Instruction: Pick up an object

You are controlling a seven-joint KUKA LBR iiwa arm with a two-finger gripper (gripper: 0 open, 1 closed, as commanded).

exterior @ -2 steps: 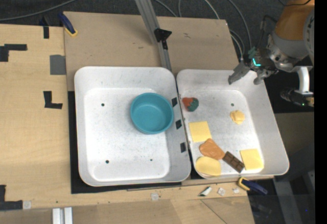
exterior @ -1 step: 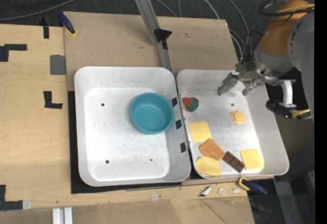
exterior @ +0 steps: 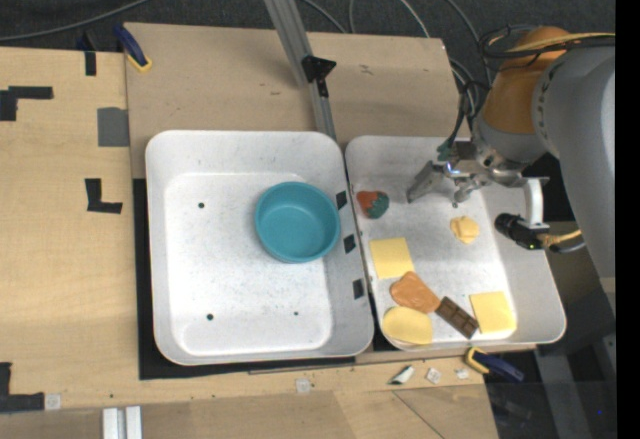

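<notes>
My gripper (exterior: 438,193) hangs over the back part of the right bin (exterior: 530,272), its fingers spread open with nothing between them. A small red and green object (exterior: 373,203) lies to its left near the bin's left wall. Just in front of the gripper and slightly right sits a small yellow chunk (exterior: 464,228). Further forward lie a yellow square (exterior: 391,256), an orange piece (exterior: 415,291), a pale yellow oval (exterior: 408,325), a brown bar (exterior: 457,315) and a second yellow square (exterior: 492,312).
A blue bowl (exterior: 296,220) stands in the left bin (exterior: 200,317), close to the wall shared with the right bin. A grey pole (exterior: 290,12) slants up behind the bins. Black cables run across the back.
</notes>
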